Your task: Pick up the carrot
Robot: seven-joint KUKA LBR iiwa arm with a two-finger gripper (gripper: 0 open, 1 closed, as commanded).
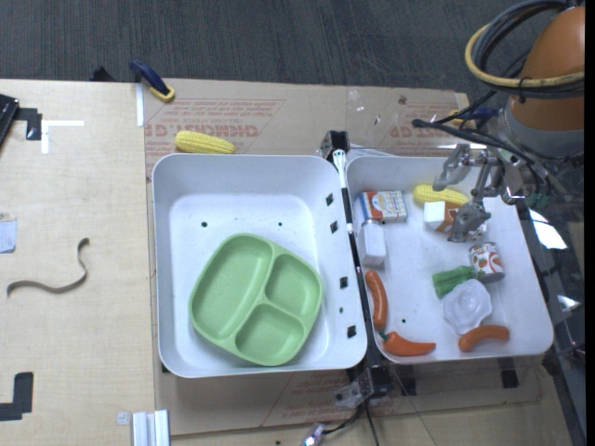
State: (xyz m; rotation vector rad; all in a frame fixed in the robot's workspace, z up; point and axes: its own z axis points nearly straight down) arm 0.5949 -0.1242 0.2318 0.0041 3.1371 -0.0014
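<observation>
Item: orange toy carrot with green top point(407, 345), lying at lower centre of the right white bin point(530, 347). Metal two-finger gripper point(467, 219) hovers upper right, apart; jaw state indeterminable. Step: approach. Next move: travel down-left, descend over carrot.

fixed overhead view, slanted down, both bins point(167, 277)

End effector point(468, 214) over right bin point(535, 286), toward its far side. Just left of it, corn cob point(439, 194) and carton point(384, 206). Nearer than it, carrot point(407, 345) against front wall. Far left, divided plate point(257, 297) in left bin point(186, 179).
</observation>
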